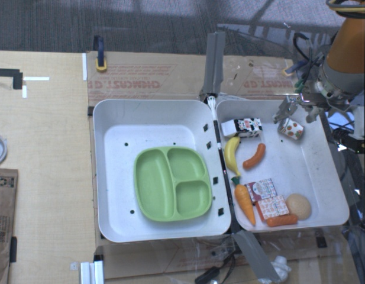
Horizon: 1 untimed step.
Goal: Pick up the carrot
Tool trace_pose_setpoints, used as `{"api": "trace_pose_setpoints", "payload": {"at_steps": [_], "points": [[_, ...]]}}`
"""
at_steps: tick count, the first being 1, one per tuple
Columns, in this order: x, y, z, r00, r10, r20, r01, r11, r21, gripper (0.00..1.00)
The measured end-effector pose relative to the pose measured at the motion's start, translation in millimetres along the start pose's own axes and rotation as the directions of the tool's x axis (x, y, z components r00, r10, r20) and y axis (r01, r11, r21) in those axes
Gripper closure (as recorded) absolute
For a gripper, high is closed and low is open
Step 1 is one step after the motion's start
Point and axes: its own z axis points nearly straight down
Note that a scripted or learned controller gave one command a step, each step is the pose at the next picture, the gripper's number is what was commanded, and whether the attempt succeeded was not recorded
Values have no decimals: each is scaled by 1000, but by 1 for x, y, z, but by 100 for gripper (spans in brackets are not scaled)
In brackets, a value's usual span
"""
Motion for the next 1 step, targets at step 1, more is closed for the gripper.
{"api": "trace_pose_setpoints", "payload": {"at_steps": [1], "points": [[52, -32, 120, 990, -144, 0, 144, 990, -1, 0]]}}
